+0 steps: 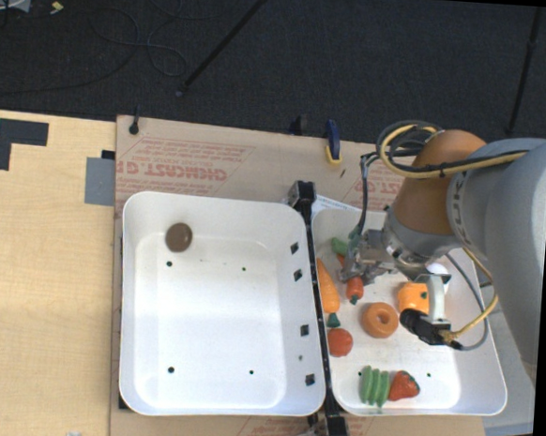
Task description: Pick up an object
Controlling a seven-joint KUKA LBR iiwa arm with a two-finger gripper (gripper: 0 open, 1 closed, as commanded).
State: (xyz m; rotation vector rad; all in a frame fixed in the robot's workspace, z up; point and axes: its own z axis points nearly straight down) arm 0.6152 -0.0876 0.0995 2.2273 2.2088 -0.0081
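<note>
Jaws (356,277) hang low in the right bin (485,389), their state impossible to tell, touching a small red piece (354,289); orange ring (379,319) lies at four o'clock.

2 white bins (141,343) hold a brown ball (178,237), an orange ring (379,319), a red tomato (339,341) and green pods (373,385).

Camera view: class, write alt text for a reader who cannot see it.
A grey robot arm's claw reaches into the right bin, among toy foods including an orange ring and a red tomato. The left bin holds one brown ball.
</note>
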